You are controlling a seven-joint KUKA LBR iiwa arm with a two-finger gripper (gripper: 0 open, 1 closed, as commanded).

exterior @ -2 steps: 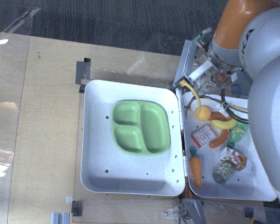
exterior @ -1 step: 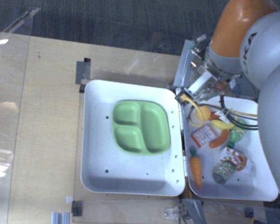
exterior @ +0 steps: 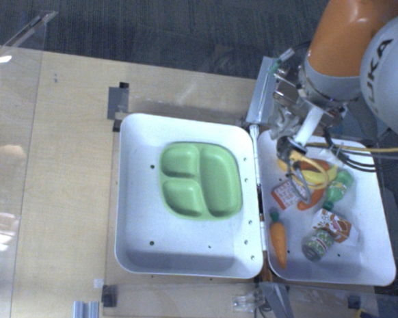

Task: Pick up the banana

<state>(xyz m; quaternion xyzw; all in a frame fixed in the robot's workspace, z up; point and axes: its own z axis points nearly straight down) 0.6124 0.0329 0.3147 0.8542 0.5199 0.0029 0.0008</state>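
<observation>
The yellow banana (exterior: 317,172) lies in the upper part of the right bin (exterior: 378,231), partly covered by the arm's tool. My gripper (exterior: 295,171) hangs low over the banana's left end, reaching down from the grey wrist with its orange band (exterior: 339,29). The gripper overlaps the banana in the camera view, and whether they touch is hidden.
Around the banana in the right bin lie a red packet (exterior: 286,194), a green bottle (exterior: 339,186), a printed can (exterior: 325,236) and an orange carrot (exterior: 278,243). The left bin (exterior: 133,204) holds a green divided plate (exterior: 201,179). A metal bracket (exterior: 262,91) stands behind the bins.
</observation>
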